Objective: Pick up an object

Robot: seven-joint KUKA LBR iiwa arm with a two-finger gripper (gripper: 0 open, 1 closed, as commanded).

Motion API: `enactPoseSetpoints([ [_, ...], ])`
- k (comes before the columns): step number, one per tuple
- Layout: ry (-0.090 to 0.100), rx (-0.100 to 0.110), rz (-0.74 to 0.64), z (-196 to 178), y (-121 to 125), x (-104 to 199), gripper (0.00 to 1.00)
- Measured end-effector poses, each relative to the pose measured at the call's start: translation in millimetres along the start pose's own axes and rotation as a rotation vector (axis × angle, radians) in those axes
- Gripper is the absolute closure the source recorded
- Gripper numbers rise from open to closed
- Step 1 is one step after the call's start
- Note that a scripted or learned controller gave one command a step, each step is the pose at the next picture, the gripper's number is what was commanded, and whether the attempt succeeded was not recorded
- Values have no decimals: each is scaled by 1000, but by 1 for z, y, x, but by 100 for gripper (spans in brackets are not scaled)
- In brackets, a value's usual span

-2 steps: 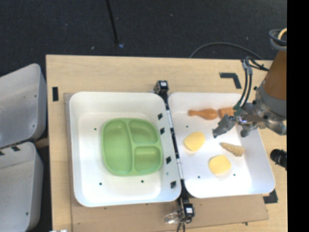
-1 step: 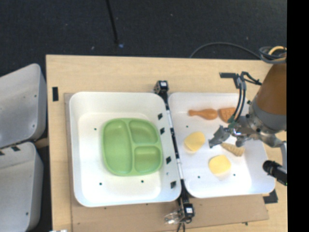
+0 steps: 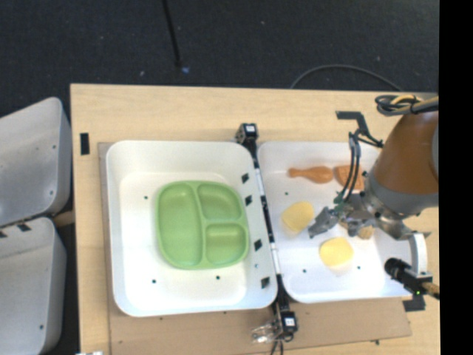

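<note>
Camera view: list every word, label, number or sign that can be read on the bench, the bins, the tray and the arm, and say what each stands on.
There is no readable text in this view.
Green divided tray in the left bin: plain, no marking.
Two yellow pieces and the orange-brown piece in the right bin: no print.
Arm's orange band: no lettering to be made out.
Small dark fittings on the bin edges: too small to read.

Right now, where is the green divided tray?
The green divided tray lies flat in the middle of the left bin, across the divider from the right bin, where the gripper is.
</note>
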State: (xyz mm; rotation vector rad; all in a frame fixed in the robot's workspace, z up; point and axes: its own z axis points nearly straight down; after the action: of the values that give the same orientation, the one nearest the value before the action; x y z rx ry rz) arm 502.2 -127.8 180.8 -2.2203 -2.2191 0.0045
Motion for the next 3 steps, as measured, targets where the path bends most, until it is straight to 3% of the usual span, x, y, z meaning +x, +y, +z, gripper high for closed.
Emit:
enactPoseSetpoints([
  [1, 0, 1, 1, 47, -4, -9, 0],
  [2, 0, -6, 7, 34, -2, -9, 100],
  [3, -2, -11, -3, -29, -5, -10, 100],
])
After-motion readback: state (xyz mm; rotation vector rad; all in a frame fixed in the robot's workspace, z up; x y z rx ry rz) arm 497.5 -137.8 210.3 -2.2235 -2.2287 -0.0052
